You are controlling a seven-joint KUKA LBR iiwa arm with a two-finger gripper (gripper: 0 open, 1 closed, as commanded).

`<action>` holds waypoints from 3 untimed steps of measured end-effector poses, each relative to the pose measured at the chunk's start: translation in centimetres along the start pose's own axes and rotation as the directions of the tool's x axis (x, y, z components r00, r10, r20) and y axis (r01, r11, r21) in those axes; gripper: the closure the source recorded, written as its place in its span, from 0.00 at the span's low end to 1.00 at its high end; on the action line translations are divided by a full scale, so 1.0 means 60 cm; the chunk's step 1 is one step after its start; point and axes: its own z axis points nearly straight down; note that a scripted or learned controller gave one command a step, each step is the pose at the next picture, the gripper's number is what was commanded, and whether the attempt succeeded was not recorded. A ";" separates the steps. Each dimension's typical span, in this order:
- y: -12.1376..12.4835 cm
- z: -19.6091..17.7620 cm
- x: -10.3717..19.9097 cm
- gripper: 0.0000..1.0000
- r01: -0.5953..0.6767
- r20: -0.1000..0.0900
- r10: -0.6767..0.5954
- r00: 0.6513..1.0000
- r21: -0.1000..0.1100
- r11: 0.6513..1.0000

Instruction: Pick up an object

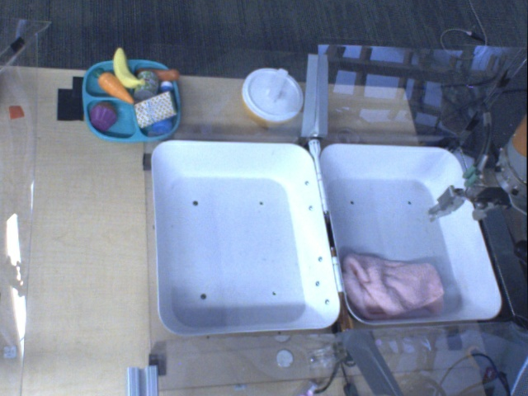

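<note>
A crumpled pink cloth lies in the near part of the right white bin. My gripper hangs over the right rim of that bin, up and to the right of the cloth and apart from it. Its two fingers are spread open with nothing between them. The grey arm reaches in from the right edge.
The left white bin sits beside the right one. Behind the bins stand a blue tray of toy food and a yellow tub with a white lid. A clear framed panel rises behind the right bin.
</note>
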 end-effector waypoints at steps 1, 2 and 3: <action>-0.081 -0.063 -0.013 0.00 -0.164 0.000 0.164 0.987 0.000 0.987; 0.013 0.192 0.113 0.00 -0.389 0.000 0.389 0.921 0.000 0.921; 0.031 0.076 0.055 0.00 -0.330 0.000 0.330 0.944 -0.002 0.944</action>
